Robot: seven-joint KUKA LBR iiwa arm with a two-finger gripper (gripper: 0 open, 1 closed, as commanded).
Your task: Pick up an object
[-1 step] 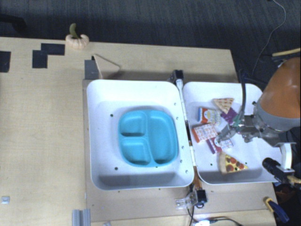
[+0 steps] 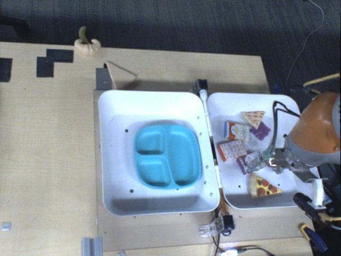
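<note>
Gripper [image 2: 265,161] low over right bin [image 2: 230,103]

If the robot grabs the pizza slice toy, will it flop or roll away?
Probably neither. The pizza slice toy looks like a flat wedge lying on the right bin's floor, so it should slide rather than roll. It looks moulded and probably stays stiff. Lying so low, it may be hard to pinch.

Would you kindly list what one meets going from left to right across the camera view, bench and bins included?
Small gourd-like thing on the bench → left bin → blue divided tray → right bin → red-and-white packet → gripper → orange band on the arm.
</note>
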